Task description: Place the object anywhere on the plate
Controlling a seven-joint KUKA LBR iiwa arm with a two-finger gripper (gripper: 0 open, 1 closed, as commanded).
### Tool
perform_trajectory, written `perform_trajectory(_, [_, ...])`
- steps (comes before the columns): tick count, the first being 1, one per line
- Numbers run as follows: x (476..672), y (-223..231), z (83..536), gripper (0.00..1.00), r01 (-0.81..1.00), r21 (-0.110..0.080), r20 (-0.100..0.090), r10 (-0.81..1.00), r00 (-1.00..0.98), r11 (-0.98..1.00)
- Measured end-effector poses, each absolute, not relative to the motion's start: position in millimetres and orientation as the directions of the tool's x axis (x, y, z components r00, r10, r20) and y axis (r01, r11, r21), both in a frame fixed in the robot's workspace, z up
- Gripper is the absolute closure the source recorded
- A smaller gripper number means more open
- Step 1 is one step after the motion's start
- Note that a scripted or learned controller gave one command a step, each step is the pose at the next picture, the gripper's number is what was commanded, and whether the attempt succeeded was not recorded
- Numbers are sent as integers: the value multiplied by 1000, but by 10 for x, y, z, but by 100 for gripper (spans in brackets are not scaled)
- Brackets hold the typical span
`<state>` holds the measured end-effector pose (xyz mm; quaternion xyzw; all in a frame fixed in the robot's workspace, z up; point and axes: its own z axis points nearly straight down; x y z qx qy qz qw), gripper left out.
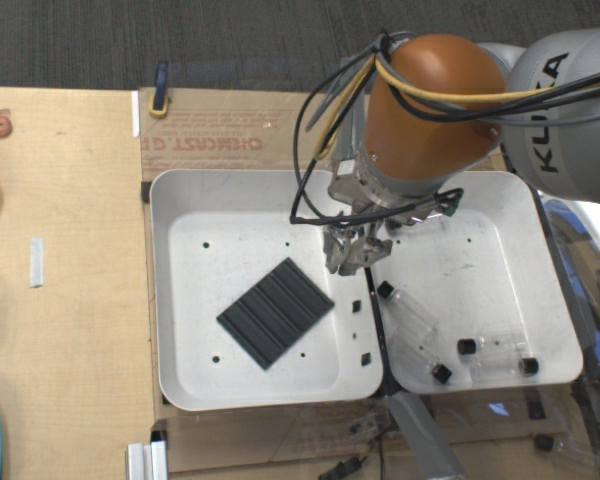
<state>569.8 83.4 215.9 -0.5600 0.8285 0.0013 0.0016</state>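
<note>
The claw [355, 253], whose grip I cannot tell, hangs over the left bin's [180, 208] right edge, the dark ribbed plate [276, 312] lying diagonally down-left of it.

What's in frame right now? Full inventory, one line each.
Ribbed plate: 1, dark grey, left bin floor, lying flat.
Clear objects with black caps: count unclear, right bin, near front.
Left bin: 1, white.
Right bin: 1, white.
Cardboard sheet: 1, brown, behind the bins.
Clamp: 1, blue and yellow, cardboard's left end.
Arm: 1, grey with orange band, from the right.
Gripper: 1, over the divide between bins.
</note>
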Motion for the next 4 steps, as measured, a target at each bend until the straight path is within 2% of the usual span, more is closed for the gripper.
perform_trajectory(1, [5698, 829, 2157, 0, -928, 0, -4, -928, -373, 373])
perform_trajectory(2, [6441, 1443, 2693, 0, -894, -2, -6, -894, -449, 449])
perform_trajectory(3, [6597, 1737, 2659, 0, -989, -1, -5, -989, 146, -146])
perform_trajectory(4, [6598, 2086, 2979, 0, -714, -3, -5, -714, 700, -700])
